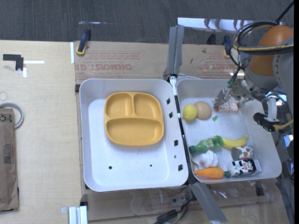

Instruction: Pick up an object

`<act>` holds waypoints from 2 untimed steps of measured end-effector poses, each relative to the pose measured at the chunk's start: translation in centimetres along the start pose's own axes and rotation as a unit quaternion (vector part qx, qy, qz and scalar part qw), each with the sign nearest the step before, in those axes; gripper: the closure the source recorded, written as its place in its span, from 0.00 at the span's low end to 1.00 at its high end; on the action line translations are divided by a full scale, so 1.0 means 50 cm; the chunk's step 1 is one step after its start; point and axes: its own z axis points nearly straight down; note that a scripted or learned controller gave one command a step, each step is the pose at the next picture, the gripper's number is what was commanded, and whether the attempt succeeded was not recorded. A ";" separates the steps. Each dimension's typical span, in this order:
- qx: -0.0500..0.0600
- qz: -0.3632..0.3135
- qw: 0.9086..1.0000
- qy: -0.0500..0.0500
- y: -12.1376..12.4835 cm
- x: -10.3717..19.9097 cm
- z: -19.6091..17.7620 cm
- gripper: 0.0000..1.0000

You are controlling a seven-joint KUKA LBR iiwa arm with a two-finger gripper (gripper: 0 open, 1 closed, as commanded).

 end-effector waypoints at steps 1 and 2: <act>0.002 -0.002 1.000 -0.001 0.000 0.000 -0.011 1.00; 0.000 0.044 0.999 0.000 -0.043 0.117 -0.177 1.00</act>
